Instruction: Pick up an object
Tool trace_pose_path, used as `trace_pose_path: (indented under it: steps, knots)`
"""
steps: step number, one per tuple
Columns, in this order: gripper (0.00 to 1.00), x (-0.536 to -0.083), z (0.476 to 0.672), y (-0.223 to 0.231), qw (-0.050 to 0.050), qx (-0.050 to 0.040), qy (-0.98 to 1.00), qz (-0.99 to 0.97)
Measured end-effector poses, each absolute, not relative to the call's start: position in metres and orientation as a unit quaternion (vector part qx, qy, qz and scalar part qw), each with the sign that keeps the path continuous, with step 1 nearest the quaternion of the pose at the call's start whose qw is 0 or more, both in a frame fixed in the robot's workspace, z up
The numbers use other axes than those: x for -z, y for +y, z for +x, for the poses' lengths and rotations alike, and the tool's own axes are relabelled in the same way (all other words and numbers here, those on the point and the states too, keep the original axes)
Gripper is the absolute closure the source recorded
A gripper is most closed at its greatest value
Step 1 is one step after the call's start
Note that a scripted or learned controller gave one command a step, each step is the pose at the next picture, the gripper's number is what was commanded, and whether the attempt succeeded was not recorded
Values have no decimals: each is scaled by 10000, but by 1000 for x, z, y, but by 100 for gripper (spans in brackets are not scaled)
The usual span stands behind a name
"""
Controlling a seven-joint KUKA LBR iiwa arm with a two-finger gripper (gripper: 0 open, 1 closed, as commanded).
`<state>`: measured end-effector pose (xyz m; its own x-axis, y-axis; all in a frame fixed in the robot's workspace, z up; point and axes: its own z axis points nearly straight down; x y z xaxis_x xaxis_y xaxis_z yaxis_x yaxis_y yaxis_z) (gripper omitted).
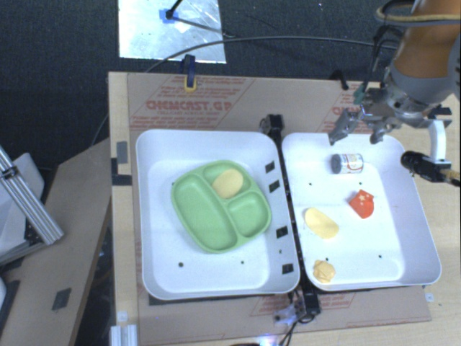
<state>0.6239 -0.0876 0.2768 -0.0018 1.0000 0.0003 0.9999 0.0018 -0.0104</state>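
One grey arm (425,56) from the right, spread pincer (359,130) above the small can (347,163).

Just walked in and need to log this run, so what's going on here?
A grey and orange robot arm reaches in over the right bin, its hand open above the bin's far edge and holding nothing. Just below the hand lies a small can on its side. The same bin holds a red piece and two yellow pieces. The left bin holds a green divided plate with a yellow piece in one compartment.
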Motion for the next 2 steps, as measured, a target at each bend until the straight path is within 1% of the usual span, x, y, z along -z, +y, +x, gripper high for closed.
trace_pose_path:
  steps: [1,2]
  knots:
    - [0,-284,625,-87,-7,3,-7083,-7059]
    - [0,-242,630,-93,-7,1,-7076,-7066]
